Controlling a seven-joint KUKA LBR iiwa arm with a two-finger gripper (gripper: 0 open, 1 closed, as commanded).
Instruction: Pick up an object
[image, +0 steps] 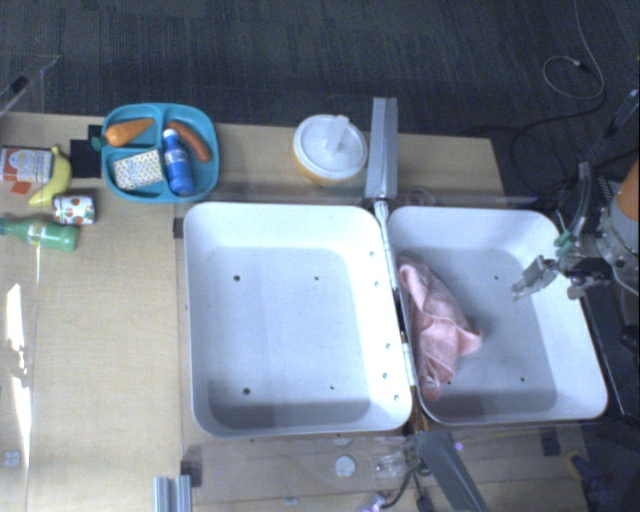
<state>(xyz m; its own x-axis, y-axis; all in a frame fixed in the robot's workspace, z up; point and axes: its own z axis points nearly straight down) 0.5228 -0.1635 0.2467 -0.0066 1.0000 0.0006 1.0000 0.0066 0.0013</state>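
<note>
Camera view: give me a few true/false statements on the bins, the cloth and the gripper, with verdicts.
1. The pink cloth lies in the right bin. True.
2. The cloth sits against that bin's right wall. False: it is bunched along the left side, next to the divider between the bins.
3. The gripper holds the cloth. False: it hangs over the right part of the right bin, apart from the cloth, with nothing between its fingers.
4. The blue tray stands on the bench outside the bins. True.
5. The yellow lidded cup is inside the left bin. False: it stands on the bench behind the bins.
</note>
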